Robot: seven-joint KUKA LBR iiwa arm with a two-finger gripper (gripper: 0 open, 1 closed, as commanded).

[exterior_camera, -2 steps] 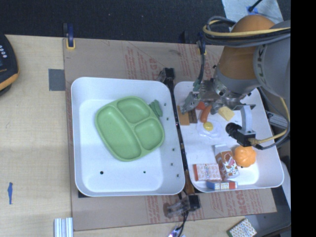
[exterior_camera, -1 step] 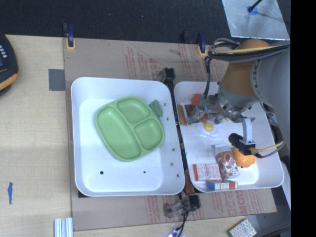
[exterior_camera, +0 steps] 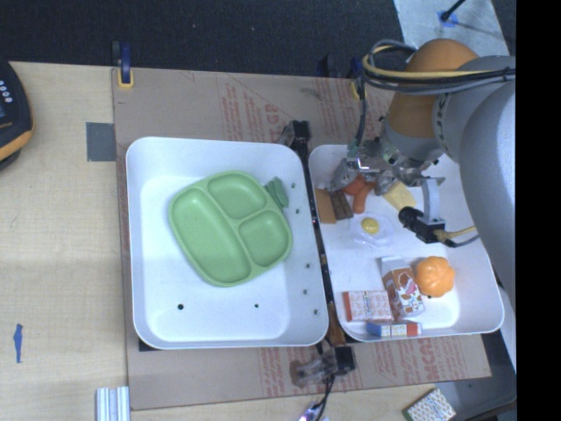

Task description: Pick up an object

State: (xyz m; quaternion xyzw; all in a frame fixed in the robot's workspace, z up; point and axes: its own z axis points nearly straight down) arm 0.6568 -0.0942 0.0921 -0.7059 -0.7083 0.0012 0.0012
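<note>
1. The gripper [exterior_camera: 358, 179] is seen low in the far end of the right bin [exterior_camera: 478, 318], right over a cluster of small items: an orange-red, carrot-like piece [exterior_camera: 358, 196], a brown block [exterior_camera: 326, 205] and a yellow piece [exterior_camera: 397, 195].
2. Whether the claw is released or clenched cannot be told, since the wrist hides it from above; no object can be said to be held.
3. The orange-red piece is judged the likeliest target. It is small, elongated and smooth, and lies touching or just beside the brown block.
4. For a clean pick, the jaws are best closed across the piece's narrow width, so that the brown block is not pinched along with it.
5. The lift is best made straight up, because the bin wall and the divider between the bins are close by.
6. A fried-egg toy [exterior_camera: 371, 227], an orange fruit [exterior_camera: 435, 276] and small boxes [exterior_camera: 384, 306] lie nearer in the same bin, well apart from the gripper; a green divided plate [exterior_camera: 230, 228] rests in the left bin [exterior_camera: 158, 314].
</note>
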